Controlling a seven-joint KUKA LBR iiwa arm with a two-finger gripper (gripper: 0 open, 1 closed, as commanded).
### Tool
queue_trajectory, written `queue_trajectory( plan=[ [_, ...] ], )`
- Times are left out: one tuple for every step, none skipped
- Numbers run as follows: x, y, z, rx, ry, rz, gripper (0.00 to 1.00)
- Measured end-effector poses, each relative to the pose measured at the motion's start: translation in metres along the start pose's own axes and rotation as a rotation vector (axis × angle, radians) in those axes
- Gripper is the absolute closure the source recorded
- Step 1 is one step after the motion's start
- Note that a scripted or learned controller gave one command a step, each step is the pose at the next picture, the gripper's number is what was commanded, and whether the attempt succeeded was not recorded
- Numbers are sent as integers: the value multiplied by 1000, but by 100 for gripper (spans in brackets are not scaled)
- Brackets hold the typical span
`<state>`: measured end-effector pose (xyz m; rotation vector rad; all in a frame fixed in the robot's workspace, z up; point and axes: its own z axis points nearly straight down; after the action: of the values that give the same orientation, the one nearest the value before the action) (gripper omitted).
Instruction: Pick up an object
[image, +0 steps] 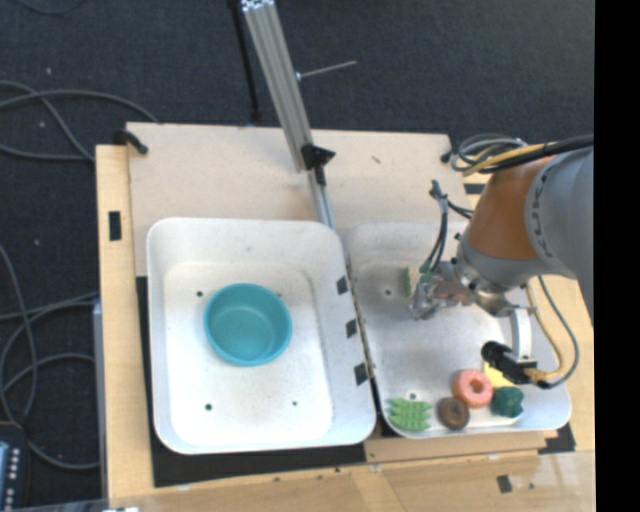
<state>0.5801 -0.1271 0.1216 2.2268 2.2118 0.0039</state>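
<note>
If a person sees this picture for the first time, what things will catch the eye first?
Probably the teal bowl, alone in the left bin. Next, the grey arm with its orange band, reaching over the right bin. Then the small colourful toys at that bin's near edge, such as the pink ring.

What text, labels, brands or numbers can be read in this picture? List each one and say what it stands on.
None: no readable word, number, brand or sign stands on anything here.
The blue bowl, the pink ring, the brown ring and the green toy bear plain surfaces.
The dark marks along the seam between the bins are clips or tabs, not lettering.
</note>
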Motion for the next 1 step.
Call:
queue_trajectory(
  plan=[
    [-1,3,-65,-4,0,-10,100]
  ],
)
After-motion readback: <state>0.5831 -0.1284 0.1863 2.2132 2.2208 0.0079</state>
